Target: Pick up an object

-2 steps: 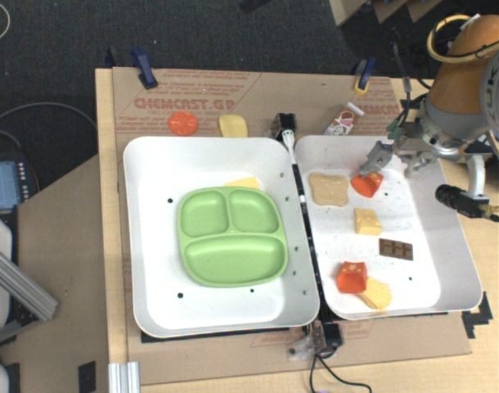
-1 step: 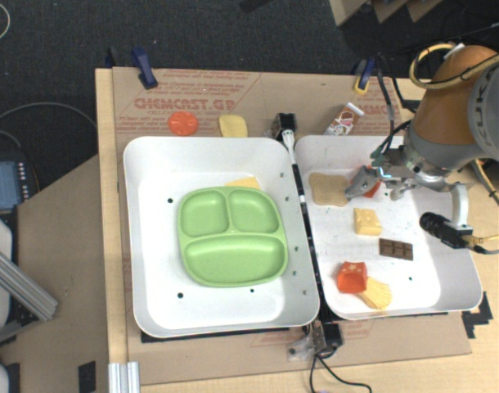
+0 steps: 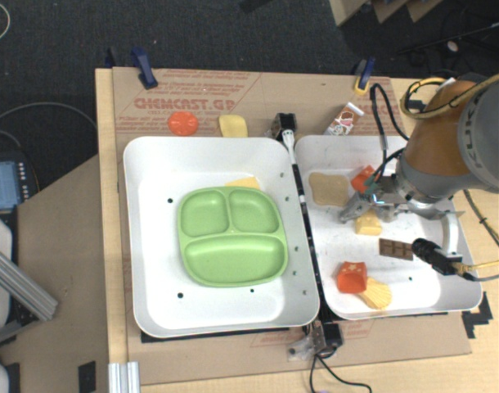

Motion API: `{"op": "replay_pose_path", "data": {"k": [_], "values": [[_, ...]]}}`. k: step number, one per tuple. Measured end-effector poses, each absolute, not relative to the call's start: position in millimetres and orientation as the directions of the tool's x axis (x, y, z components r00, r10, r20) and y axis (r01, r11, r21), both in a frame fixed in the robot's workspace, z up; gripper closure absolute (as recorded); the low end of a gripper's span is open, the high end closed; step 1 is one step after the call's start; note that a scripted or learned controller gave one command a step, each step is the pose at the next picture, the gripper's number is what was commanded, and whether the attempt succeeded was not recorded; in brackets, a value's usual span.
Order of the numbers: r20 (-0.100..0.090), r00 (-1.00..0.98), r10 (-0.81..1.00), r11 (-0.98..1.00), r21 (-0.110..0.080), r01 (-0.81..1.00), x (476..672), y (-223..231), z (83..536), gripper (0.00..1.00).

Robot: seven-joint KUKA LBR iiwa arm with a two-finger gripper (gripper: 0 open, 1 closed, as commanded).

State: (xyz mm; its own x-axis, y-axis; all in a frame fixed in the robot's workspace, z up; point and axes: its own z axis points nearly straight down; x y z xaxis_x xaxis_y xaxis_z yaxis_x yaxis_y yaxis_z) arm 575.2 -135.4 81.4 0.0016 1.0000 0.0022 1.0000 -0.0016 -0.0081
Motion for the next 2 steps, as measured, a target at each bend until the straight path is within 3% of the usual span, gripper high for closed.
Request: {"op": "replay_pose_path", "data": {"k": [1,2], "values": [[-0.001,0.002,1.000,-0.002,0.002,1.000,578.1,-135.9,95.4,1.00],[0.003,-0.011,1.000,0.011,0.011,1.000,577.3,-36.8,191.1,1.00]]}}
